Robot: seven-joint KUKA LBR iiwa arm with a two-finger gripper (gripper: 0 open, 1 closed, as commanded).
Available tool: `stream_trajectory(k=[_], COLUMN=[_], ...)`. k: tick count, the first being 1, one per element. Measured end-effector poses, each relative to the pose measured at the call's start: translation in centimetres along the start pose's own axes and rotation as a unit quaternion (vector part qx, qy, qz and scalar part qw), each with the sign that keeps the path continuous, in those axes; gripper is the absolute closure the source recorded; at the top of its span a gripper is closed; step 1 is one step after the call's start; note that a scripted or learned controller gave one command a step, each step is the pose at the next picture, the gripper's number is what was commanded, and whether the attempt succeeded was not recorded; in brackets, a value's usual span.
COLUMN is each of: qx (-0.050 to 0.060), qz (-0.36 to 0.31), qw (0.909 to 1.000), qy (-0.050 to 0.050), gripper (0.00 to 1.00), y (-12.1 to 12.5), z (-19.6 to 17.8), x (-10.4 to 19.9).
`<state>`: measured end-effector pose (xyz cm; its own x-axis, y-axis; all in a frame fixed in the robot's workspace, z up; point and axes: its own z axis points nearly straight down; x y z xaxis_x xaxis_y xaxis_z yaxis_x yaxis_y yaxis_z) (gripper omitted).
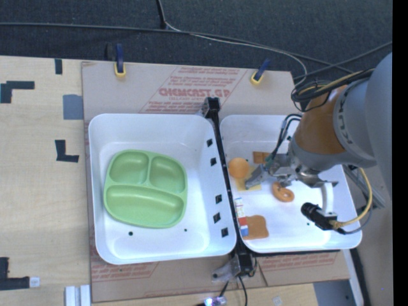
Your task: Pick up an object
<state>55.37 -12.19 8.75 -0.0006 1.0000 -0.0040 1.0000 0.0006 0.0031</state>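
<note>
Two white bins [102, 171] — one green plate [145, 188].

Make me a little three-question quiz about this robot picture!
1. True or false: the green plate lies in the left bin.
2. Which bin is the gripper over? A) left B) right
3. Fill in: the plate has ___ compartments.

Key: 1 true. 2 B, the right bin, near the round orange piece, the orange ring and the tan slice. 3 three.
</note>
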Motion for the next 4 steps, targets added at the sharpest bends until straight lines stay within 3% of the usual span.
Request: stream_trajectory(k=[1,3,4], qx=[-0.003,-0.001,0.0], qz=[0.0,-0.001,-0.001], qw=[1.0,1.0,1.0], qy=[0.0,0.002,0.002], gripper=[1.0,1.0,1.0], y=[0.2,0.2,0.7], z=[-1.3,-13.9,-18.2], x=[0.0,0.0,0.2])
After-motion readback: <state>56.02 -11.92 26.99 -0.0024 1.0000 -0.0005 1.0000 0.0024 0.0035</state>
